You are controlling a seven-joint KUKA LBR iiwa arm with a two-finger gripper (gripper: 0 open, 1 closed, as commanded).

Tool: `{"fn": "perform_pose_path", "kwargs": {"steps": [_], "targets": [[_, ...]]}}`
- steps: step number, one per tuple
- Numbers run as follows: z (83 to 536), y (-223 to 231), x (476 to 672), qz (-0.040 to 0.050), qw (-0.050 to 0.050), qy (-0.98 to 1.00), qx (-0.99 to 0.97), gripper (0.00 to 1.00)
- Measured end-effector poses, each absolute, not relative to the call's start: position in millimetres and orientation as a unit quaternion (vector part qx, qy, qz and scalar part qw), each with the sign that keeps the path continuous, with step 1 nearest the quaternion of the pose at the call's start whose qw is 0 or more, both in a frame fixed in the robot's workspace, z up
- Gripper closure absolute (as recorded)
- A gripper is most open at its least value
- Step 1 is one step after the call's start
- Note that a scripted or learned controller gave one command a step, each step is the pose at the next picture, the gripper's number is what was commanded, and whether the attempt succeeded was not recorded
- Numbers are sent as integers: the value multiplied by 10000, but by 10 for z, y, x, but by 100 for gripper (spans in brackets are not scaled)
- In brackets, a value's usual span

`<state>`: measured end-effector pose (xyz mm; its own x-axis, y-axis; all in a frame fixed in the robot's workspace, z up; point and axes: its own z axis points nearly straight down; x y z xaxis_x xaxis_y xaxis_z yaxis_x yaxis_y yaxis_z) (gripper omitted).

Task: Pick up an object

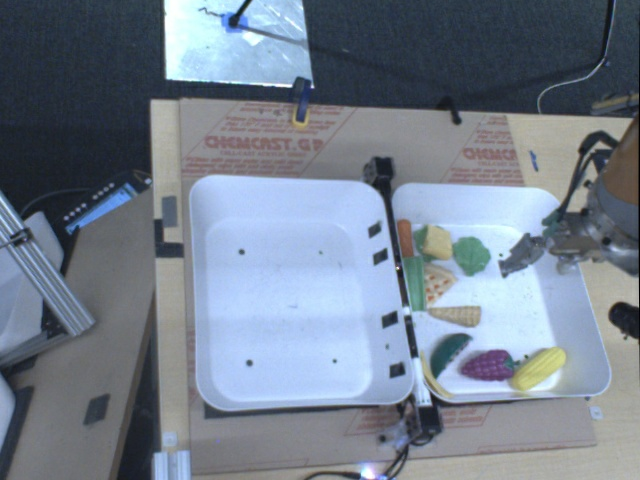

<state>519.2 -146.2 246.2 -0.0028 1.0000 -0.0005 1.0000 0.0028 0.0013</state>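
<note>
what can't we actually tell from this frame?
- Hand above the right bin: small and dark in the camera view; open or shut unreadable, and its height above the bin floor unclear.
- Arm: cut off by the right edge.
- Pale curved item at the bin's near-left corner: partly under the dark green piece, identity unclear.
- Orange stick by the divider: too small to identify.

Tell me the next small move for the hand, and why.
Probably shift the hand a little toward the left bin and lower it over the green broccoli piece. The hand hangs above the right bin with nothing between its fingers, and that piece is the nearest toy, with bare floor on its near side. The corn and grapes lie farther off.
</note>
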Motion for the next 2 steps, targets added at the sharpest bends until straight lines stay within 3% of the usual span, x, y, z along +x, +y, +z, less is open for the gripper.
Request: {"fn": "perform_pose_path", "kwargs": {"steps": [1,2], "targets": [[774,-1177,5255,-1,-6,7084,7058,0],[948,-1200,5268,9,12,7078,7064,100]]}}
